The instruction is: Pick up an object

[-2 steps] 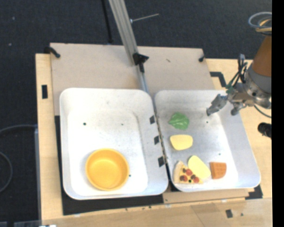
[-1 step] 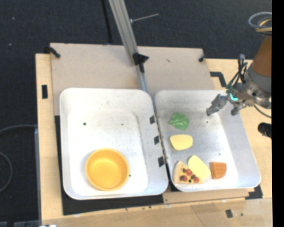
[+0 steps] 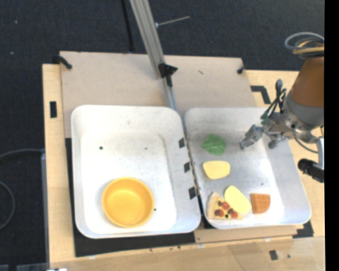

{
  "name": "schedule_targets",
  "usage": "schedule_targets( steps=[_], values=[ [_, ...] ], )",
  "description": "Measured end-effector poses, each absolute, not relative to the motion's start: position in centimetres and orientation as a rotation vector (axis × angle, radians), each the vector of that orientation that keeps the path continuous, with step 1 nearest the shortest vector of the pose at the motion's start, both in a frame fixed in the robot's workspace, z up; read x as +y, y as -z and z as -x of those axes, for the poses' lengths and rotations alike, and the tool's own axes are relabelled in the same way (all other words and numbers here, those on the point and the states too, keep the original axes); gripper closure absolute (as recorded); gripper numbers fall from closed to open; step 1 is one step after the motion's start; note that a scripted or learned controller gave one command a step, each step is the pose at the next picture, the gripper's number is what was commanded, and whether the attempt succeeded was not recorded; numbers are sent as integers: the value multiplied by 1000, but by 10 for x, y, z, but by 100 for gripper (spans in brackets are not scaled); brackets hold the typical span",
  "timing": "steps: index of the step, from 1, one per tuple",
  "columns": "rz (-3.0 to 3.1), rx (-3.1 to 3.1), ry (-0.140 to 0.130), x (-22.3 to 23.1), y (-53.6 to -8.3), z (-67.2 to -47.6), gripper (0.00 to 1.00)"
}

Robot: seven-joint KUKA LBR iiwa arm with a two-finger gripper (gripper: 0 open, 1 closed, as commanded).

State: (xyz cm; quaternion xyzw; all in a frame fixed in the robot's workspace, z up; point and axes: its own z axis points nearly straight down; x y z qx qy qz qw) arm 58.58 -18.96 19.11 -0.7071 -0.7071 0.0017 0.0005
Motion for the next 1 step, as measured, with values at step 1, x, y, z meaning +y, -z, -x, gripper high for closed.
schedule_targets(
  steps=[1],
  values=[
    [2219,-2222,-5,-186,-146,-591,0]
  ],
)
